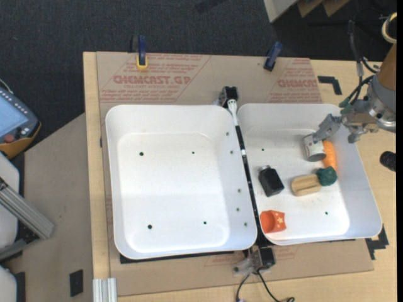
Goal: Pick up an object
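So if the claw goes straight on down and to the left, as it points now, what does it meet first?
Most likely the small grey cylinder, which lies right at the tip of the claw in the right bin. The orange piece sits just beside it. Depth is unclear from this slanted view, so the claw may be above it.

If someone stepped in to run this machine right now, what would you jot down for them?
Claw: low over the right bin, near the orange piece; nothing visibly held.
Things: all in the right bin: orange piece, green lump touching the tan block, black object, red piece at the front rim.
Done: nothing lifted.
Left: grip one object and raise it.
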`<control>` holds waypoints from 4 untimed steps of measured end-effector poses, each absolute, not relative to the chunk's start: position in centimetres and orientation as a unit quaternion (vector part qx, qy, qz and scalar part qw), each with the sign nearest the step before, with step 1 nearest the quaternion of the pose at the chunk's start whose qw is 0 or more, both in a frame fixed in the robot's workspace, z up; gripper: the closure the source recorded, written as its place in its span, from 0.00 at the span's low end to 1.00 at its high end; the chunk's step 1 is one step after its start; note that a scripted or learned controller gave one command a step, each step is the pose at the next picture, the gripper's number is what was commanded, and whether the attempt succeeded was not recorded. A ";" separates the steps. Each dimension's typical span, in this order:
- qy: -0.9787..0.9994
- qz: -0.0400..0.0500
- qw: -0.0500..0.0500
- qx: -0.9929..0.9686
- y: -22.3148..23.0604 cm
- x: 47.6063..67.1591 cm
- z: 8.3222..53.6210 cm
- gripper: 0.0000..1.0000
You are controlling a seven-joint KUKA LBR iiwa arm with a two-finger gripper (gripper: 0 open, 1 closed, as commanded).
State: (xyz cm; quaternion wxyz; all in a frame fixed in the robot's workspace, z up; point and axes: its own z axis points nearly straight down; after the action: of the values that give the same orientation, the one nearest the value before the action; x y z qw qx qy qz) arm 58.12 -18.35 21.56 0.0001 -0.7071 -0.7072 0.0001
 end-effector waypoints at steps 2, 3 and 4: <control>-0.708 0.000 0.002 -0.707 -14.6 51.7 27.8 1.00; -0.708 -0.004 -0.005 -0.706 -13.2 48.3 38.3 1.00; -0.707 0.002 0.003 -0.707 -11.3 47.9 30.5 1.00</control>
State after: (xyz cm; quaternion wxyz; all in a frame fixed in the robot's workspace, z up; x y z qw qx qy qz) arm 47.88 -11.33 30.46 0.0029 -0.7071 -0.7071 0.0015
